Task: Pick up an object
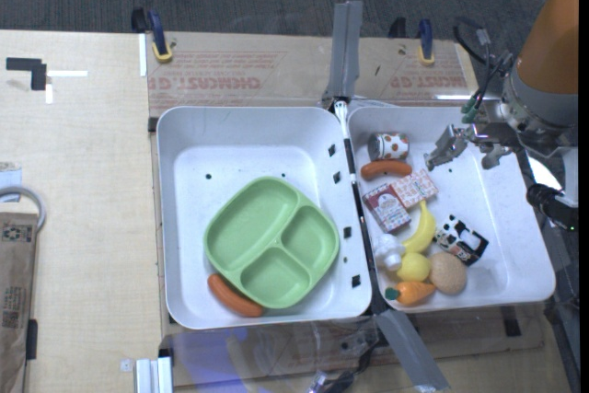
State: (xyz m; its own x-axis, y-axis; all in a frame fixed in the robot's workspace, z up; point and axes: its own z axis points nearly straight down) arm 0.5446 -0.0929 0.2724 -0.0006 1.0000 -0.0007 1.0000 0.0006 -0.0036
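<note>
The jaws stand apart, spread fairly wide as far as the slanted view lets one judge, with nothing between them and nothing touched; the gripper [467,145] hangs over the bare upper part of the right bin [515,225], its two fingers [444,149] pointing toward the pile of objects at the bin's left side. The grey arm with its orange band [557,23] comes in from the right edge.

Along the right bin's left side lie a small white cup with red spots [390,145], a red sausage [386,168] just below it, and a pair of red-and-white cartons [398,198]. Below those come a banana [421,230], a lemon [414,267], a tan round piece [448,272], a carrot [411,293] and a black-and-white toy [459,240], all close together.

The left bin [184,198] holds a green divided plate [271,242] with another red sausage [234,295] against its lower left edge.
</note>
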